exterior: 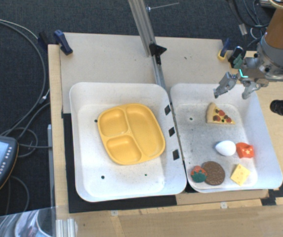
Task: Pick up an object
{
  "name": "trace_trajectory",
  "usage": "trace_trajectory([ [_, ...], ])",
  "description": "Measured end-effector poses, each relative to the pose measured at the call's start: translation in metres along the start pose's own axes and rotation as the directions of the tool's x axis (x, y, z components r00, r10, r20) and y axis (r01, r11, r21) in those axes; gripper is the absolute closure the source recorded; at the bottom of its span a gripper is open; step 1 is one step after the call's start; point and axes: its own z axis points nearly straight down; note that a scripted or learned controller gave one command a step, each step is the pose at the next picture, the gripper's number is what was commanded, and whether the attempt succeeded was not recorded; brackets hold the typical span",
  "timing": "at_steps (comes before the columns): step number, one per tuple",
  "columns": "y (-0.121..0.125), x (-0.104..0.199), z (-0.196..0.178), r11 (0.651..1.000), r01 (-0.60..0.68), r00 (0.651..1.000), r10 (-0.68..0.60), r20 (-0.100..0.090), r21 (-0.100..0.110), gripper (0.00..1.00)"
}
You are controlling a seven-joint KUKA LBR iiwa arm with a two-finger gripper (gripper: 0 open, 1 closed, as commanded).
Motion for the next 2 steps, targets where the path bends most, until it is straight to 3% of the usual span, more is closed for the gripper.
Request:
trace_trajectory([
  [2, -0.002, 0.01, 0.091, 1.0, 0.0, 1.0, 0.0, 0.0, 0.005, 0.0],
])
